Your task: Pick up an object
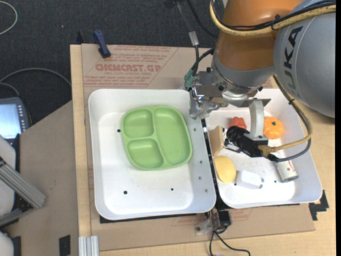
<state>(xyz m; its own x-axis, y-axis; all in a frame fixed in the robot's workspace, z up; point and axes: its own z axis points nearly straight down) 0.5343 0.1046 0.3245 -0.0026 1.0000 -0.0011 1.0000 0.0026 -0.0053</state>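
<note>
Zero picks done when I checked: gripper sat over the right bin's left edge, jaw state untellable; lemon, pumpkin lay inside.

Glossy moulded plastic on the green divided plate; smooth, faintly shiny white plastic for both bins; matt brown cardboard beneath; polished orange band and satin grey shell on the arm.
</note>
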